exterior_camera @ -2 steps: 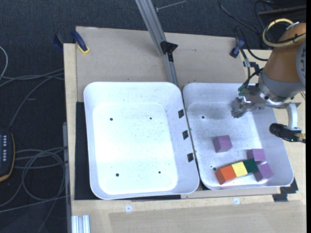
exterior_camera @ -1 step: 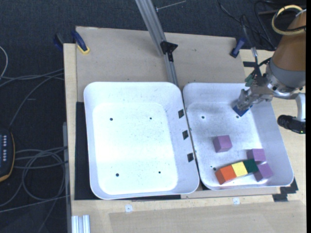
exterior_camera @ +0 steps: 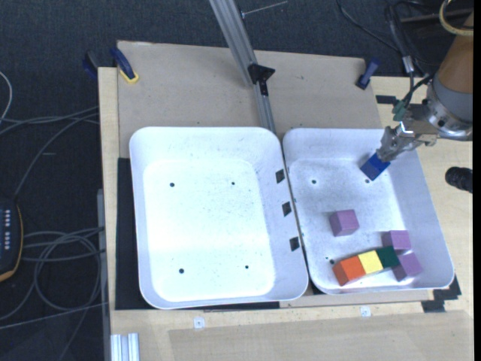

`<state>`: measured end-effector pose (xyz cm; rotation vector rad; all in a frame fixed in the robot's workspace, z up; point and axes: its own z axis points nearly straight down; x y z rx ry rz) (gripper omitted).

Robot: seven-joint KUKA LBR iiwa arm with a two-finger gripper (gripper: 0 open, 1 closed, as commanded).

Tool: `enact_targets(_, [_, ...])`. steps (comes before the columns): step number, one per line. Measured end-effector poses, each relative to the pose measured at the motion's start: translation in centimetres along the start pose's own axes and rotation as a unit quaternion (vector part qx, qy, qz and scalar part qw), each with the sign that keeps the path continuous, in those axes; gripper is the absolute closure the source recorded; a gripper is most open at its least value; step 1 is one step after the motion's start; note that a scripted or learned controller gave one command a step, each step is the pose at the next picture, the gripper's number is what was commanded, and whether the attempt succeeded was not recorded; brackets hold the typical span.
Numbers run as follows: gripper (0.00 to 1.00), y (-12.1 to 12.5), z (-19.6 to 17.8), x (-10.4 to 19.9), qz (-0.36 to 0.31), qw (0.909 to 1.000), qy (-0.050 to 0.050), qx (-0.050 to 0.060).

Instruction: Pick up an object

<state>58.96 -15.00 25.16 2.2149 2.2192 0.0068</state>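
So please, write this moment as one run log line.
hand: over right bin, shut on blue block | block: lifted | other blocks: lying in bin

Small blue block (exterior_camera: 373, 167), tilted, at right bin's (exterior_camera: 428, 201) far side

In the right bin (exterior_camera: 421, 194), one block (exterior_camera: 374, 166) sits near the back edge, a cube (exterior_camera: 343, 222) mid-bin, and a block cluster (exterior_camera: 376, 262) at the front right corner.
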Motion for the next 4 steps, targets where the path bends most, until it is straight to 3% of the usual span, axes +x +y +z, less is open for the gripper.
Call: enact_targets(4, [1.0, 5.0, 2.2, 20.4, -0.002, 1.0, 0.002, 0.003])
